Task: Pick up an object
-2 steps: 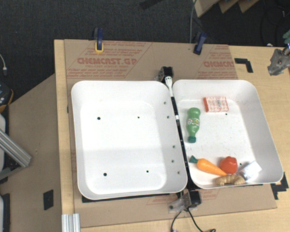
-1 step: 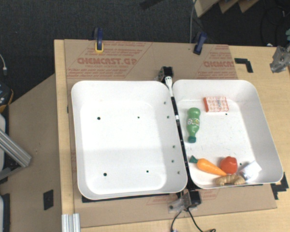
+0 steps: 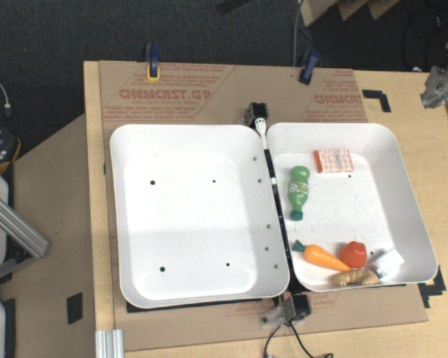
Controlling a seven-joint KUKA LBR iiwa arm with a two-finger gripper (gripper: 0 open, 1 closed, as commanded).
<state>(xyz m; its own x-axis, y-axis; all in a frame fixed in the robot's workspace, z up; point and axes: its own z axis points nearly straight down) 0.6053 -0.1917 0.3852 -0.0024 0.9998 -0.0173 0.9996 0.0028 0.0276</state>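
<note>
1. Two shallow white plastic bins sit side by side on the cardboard-topped bench (image 3: 209, 88). The left bin (image 3: 134, 144) holds nothing I can make out; the right bin (image 3: 403, 177) carries all the candidate objects.
2. In the right bin, a green plastic bottle (image 3: 297, 192) lies near the divider, and a small pink-and-white patterned box (image 3: 333, 160) rests toward the far side, apart from the bottle.
3. Along the near rim, an orange toy carrot (image 3: 321, 256) lies just beside a red rounded toy (image 3: 352, 253), with a tan knobbly piece (image 3: 355, 277) in front of them and a small white scrap (image 3: 389, 262) to their right.
4. A grey metal part (image 3: 437, 86) shows at the right edge, well apart from the bins; whether it is the end effector, and whether it is spread or pressed together, I cannot tell.
5. Judged from this layout, the pick has not begun: every object rests in the bin, nothing is lifted. Approach, descent, closing and raising all remain.
</note>
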